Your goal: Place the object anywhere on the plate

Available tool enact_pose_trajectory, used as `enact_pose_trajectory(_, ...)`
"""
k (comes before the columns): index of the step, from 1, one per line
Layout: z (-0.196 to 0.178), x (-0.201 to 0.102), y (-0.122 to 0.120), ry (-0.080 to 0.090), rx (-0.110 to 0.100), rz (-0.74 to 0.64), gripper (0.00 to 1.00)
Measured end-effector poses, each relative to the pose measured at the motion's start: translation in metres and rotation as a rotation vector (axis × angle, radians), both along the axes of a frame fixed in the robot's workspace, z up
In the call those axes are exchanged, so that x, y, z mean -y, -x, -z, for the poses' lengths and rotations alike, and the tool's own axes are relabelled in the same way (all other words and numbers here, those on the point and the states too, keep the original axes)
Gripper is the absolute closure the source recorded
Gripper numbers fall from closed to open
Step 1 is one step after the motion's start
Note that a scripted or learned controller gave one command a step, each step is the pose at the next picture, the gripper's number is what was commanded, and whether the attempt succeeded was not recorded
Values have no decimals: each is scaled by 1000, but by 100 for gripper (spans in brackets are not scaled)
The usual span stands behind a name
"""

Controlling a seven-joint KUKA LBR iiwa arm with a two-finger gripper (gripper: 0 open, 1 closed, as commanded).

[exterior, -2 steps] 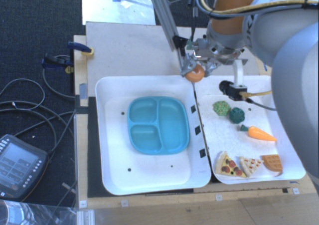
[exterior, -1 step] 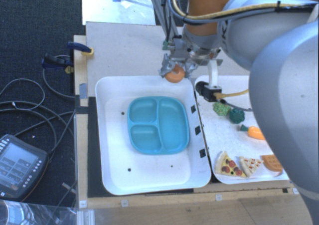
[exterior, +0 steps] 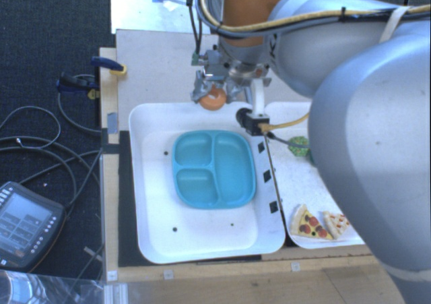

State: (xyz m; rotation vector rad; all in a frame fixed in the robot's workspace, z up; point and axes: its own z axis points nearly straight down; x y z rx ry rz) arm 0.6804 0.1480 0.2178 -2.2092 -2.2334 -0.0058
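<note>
Blue plate (exterior: 214,168) lies in the left bin (exterior: 151,228), bare white floor all round it. End effector (exterior: 214,94) hangs over the bin's far rim, closed on an orange object (exterior: 213,99). Judged step: carry. Next: move nearer, over the plate, lower, release. Right bin (exterior: 296,174) holds pizza toys (exterior: 320,223).

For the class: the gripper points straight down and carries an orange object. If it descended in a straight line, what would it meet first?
Probably the far rim of the left white bin, not the blue plate. The gripper, holding the orange object, sits above that edge, though depth is uncertain.
</note>
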Motion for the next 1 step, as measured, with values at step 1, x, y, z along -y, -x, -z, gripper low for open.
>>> enact_pose_trajectory(1, 0, 4, 0, 3, -1, 4, 0)
